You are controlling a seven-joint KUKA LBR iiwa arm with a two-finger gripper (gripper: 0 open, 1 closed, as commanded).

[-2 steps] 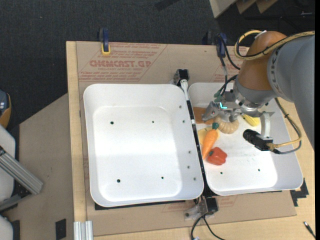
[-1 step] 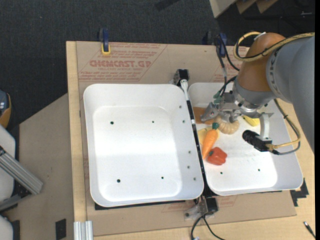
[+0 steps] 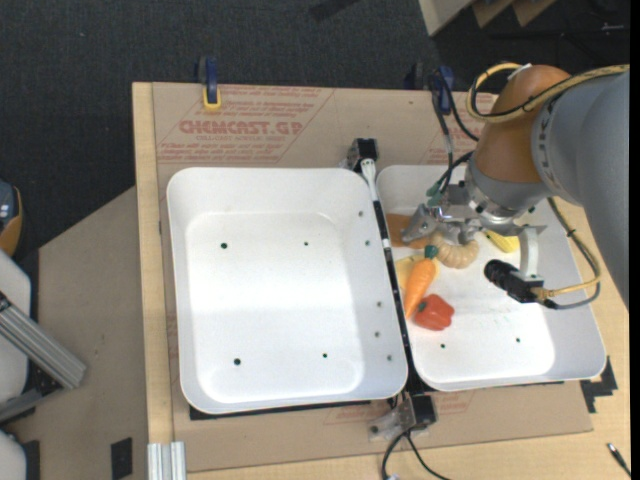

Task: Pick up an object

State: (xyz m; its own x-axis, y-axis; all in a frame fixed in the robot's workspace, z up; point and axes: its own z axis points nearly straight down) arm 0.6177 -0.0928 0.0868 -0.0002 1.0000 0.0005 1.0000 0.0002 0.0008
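Carrot (image 3: 419,286) lies along the right bin's (image 3: 560,363) left wall, red pepper (image 3: 433,313) touching its lower end. Gripper (image 3: 450,230) hangs near the bin's upper-left corner; crowded toys could make it slip or snag two.

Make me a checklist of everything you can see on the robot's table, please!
Surface: cardboard-topped bench bearing left bin and right bin.
Job's things: in the right bin, a toy carrot, a red pepper, a beige ridged piece, a yellow piece partly under the arm, and something brown.
Clutter: nothing seen.
Grippers: gripper low over the toys at the right bin's far end.
Cables: yellow cable looping off the arm; black wire at the bench's near edge.
Surroundings: dark carpet; blue clamps on the far edge.
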